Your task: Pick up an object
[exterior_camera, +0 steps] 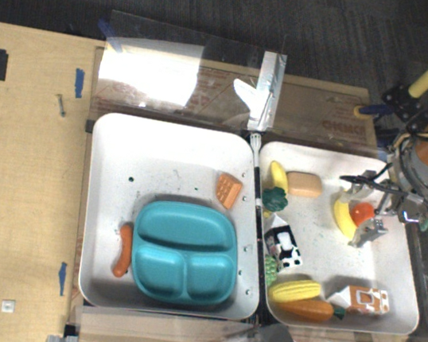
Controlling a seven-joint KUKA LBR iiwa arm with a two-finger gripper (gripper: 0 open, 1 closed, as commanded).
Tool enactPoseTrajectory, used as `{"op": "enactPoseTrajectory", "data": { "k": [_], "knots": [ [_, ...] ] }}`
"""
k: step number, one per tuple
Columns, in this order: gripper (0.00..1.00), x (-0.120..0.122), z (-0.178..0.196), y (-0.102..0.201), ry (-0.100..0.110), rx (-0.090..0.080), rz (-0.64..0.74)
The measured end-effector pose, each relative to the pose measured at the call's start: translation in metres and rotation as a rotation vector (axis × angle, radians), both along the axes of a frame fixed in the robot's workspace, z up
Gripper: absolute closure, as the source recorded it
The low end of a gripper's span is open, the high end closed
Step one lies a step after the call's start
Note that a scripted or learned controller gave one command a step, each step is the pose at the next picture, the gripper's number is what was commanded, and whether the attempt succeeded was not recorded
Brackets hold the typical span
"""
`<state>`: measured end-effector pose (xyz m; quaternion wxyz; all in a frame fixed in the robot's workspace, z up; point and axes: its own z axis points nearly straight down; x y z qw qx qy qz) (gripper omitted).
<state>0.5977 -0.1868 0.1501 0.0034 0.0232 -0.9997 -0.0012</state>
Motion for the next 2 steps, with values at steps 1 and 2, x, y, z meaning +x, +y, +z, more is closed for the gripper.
{"op": "enactPoseTrajectory", "data": {
  "k": [1, 2],
  "knots": [
    [0.0, 0.002, -0.048, -0.037, -0.043, -0.009, -0.037],
    [0.0, -0.024, -0.045, -0.024, -0.058, -0.014, -0.141]
  ]
}}
